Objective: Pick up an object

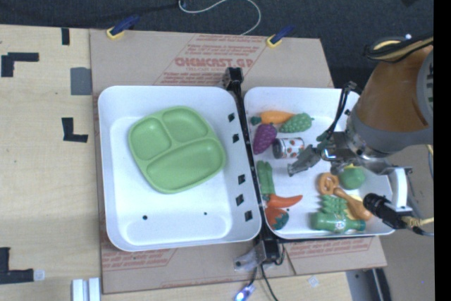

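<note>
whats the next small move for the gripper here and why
Probably a short descent with a slight shift toward the small can. The gripper hovers over bare floor of the right bin, with nothing visible between its fingers, and the can lies just up and left of them.

Green plate in left bin

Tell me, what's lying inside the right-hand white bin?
In the right bin: toy foods, including a carrot, purple grapes, a green bunch, a small can and a red pepper. The end effector and arm cover its right side.
</note>
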`<state>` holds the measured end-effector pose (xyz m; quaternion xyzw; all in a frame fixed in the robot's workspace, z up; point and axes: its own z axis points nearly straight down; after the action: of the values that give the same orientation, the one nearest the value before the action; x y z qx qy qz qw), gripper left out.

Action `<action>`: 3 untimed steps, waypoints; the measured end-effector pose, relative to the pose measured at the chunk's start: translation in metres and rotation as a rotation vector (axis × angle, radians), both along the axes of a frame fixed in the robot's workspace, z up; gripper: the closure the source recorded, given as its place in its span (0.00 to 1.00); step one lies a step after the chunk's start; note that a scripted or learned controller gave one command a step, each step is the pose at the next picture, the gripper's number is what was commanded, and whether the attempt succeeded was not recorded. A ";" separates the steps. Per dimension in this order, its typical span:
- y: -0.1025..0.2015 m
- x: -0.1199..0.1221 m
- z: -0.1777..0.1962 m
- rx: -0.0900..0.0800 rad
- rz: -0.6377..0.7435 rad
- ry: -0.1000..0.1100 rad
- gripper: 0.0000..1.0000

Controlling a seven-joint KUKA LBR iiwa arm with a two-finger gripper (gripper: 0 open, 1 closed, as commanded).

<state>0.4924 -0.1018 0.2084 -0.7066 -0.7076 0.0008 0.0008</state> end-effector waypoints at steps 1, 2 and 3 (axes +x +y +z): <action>0.063 -0.008 0.102 0.001 0.008 -0.010 0.00; 0.060 -0.009 0.106 0.000 0.002 0.001 1.00; 0.135 -0.001 0.154 0.002 0.009 -0.006 1.00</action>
<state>0.4911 0.0330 0.3627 -0.7032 -0.7110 -0.0019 -0.0004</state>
